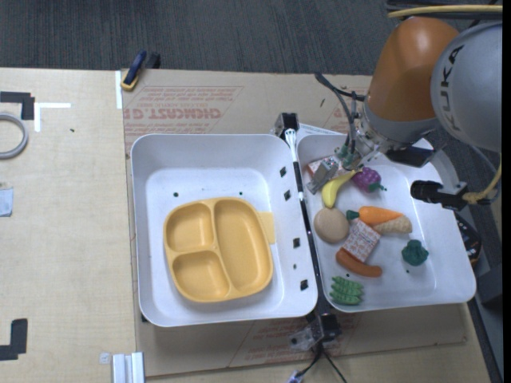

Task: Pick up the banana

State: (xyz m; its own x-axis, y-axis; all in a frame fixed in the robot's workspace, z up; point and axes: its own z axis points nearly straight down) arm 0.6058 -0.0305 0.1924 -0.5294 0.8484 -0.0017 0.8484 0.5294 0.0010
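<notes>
As the KUKA arm's gripper [349, 156] hung low over the far end of the right-hand bin [447, 290], the toy banana [335, 188] lay just below and slightly to the camera's left of it, its upper tip almost under the tool. Whether the gripper was spread or closed could not be told from the overhead camera, and nothing showed the banana in its grasp.

Crowding looked the chief risk. A bunch of purple grapes [367, 179] sat just beside the gripper on the arm's side, touching or nearly touching the banana's upper end, and a small grey-and-red packet [321, 171] lay on the banana's other flank, near the bin wall. A descent a little off line seemed likely to catch the grapes or the packet instead, or to clip only the banana's curved tip, letting it slip free toward the tan egg [330, 225] beyond its lower end.
</notes>
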